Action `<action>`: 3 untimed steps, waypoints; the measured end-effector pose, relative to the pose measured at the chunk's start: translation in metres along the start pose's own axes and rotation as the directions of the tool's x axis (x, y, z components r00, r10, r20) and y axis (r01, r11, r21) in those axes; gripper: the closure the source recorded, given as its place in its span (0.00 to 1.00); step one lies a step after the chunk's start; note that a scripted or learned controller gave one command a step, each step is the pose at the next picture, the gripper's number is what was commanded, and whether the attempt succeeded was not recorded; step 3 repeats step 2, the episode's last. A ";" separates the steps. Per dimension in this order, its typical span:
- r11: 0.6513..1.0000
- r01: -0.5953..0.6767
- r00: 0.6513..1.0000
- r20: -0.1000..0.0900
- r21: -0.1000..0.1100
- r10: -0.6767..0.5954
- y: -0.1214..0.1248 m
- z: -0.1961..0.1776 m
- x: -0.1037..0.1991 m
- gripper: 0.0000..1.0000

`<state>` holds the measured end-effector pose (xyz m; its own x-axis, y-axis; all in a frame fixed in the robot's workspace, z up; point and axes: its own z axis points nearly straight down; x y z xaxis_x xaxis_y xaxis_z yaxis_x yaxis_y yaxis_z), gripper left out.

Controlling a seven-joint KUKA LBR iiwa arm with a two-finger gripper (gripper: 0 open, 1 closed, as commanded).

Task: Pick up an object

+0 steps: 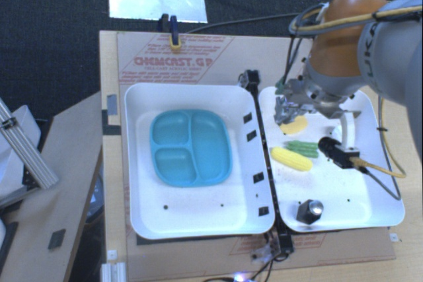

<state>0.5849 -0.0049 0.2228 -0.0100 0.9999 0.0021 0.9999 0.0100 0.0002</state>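
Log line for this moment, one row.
gripper down in right white bin, at small yellow piece | nearby: yellow corn cob, green bean pods | grasp: unconfirmed

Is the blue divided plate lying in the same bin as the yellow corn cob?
No, the blue plate lies in the left-hand bin, while the corn cob lies in the right-hand bin.

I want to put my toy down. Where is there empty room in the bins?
The left bin has bare floor in front of the blue plate. The right bin is bare right of the metal knob. It is crowded by the corn and green beans.
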 end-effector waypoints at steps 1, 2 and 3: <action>1.000 -0.001 1.000 0.000 0.001 0.001 -0.015 0.007 0.054 1.00; 1.000 -0.001 1.000 0.000 0.001 0.001 -0.043 -0.004 0.100 1.00; 1.000 -0.001 1.000 0.000 0.001 0.001 -0.043 -0.004 0.100 1.00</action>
